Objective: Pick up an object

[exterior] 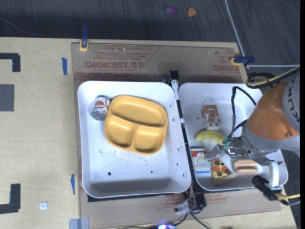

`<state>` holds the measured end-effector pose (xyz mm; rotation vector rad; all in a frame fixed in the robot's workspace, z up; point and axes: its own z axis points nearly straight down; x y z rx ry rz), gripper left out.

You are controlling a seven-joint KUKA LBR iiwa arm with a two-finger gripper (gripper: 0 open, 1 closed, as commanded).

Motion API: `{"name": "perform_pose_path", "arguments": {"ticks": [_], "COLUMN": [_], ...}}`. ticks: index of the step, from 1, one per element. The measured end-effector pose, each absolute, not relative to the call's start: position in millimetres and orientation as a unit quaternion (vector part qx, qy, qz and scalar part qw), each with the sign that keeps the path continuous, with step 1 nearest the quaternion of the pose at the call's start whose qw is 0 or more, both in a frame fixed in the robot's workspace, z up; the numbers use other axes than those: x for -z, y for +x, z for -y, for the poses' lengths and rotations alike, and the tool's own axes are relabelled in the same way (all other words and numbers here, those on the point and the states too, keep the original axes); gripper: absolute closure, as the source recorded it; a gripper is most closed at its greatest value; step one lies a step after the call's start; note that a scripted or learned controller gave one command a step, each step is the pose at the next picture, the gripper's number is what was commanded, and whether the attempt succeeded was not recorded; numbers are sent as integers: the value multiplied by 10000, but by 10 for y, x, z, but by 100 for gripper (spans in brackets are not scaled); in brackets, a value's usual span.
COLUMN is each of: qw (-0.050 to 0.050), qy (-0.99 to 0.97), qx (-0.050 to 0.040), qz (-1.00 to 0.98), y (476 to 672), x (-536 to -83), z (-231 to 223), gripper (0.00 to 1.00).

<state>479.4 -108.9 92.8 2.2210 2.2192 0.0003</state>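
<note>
The right bin (193, 97) holds a small brown and white carton (210, 116), a yellow banana-like fruit (208, 136), a white and red box (201, 160), a colourful flat pack (219, 169) and a toy hot dog (246, 166). My gripper (224, 149) hangs low over this bin, just right of the yellow fruit and above the flat pack. The grey wrist and orange band (271, 118) hide part of the bin's right side. In the left bin (86, 132) lie a yellow compartment tray (136, 123) and a small can (99, 108).
Both bins rest on a brown cardboard sheet (119, 61) held by clamps. A black cable and bracket (172, 78) run along the gap between the bins. Cables loop by the arm at the right. The wooden bench lies at the left.
</note>
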Motion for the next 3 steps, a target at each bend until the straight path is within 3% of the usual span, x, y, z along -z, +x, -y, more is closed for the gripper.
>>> {"name": "perform_pose_path", "arguments": {"ticks": [1, 2, 3], "qw": [28, -2, -2], "qy": [7076, 7065, 7068], "qx": [-6, -5, 1], "qz": [-7066, -7077, -7074], "y": [4802, 5206, 5204], "x": [-1029, -1847, -1846], "z": [1091, 126, 132], "gripper": [100, 100, 0]}}
